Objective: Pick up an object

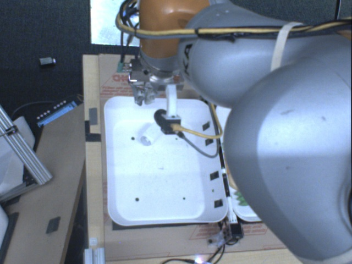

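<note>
The step in hand looked like the approach, with nothing yet grasped; the pincer (144,97) hung over the far rim of the left bin (118,164), below the arm's orange band (165,15); whether it stood open or closed could not be told, and nothing showed in it. A small pale, translucent object (147,134) lay on the bin floor, apart from the pincer and nearer the camera; the next move probably called for shifting that way, then descending.

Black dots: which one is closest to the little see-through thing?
The dot just left of the see-through object; the other two dots lie far off, near the white bin's front edge.
</note>
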Robot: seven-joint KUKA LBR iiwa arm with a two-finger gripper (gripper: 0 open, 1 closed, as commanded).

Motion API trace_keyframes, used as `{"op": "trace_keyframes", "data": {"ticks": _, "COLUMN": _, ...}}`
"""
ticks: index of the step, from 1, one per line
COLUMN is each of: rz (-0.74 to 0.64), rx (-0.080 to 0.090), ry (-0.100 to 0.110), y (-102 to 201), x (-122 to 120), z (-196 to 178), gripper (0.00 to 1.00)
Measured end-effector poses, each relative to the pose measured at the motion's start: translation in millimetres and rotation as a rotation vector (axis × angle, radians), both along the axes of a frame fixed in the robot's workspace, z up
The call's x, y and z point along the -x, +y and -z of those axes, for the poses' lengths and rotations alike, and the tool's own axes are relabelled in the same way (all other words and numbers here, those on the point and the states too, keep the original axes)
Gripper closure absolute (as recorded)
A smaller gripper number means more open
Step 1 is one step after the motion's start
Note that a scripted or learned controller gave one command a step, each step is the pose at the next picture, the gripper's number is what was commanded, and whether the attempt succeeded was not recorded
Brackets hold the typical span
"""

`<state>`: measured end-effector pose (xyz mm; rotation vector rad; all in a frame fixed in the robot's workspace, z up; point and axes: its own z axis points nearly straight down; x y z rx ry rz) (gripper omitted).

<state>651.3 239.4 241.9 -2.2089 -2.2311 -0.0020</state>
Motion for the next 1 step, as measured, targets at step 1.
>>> {"op": "trace_keyframes", "data": {"ticks": 1, "rz": 0.005, "rx": -0.001, "ry": -0.008, "y": -4.9, "x": 0.7, "z": -60.5, "gripper": 1.0}}
